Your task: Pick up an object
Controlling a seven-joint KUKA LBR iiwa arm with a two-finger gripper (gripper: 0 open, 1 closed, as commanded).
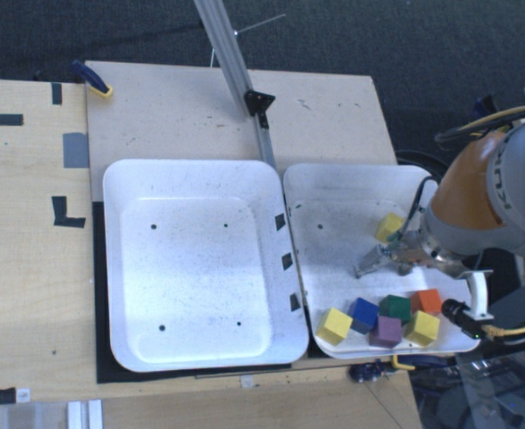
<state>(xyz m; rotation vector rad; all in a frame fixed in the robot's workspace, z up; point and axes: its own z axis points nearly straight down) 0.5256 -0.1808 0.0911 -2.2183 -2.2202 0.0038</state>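
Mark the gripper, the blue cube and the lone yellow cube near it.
gripper (pixel 367 265): camera view, between its fingertips.
blue cube (pixel 364 315): camera view, top face.
lone yellow cube (pixel 389 228): camera view, top face.

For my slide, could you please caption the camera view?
KUKA arm's gripper hovers in the right bin beside a yellow block, six blocks clustered below.

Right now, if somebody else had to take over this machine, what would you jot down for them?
End effector: low inside the right bin, nothing visibly held.
Blocks: one yellow block sits alone just beside the arm; a yellow, blue, purple, green, orange and another yellow cluster along the near edge.
Done: nothing lifted.
Left: grab and raise one block.
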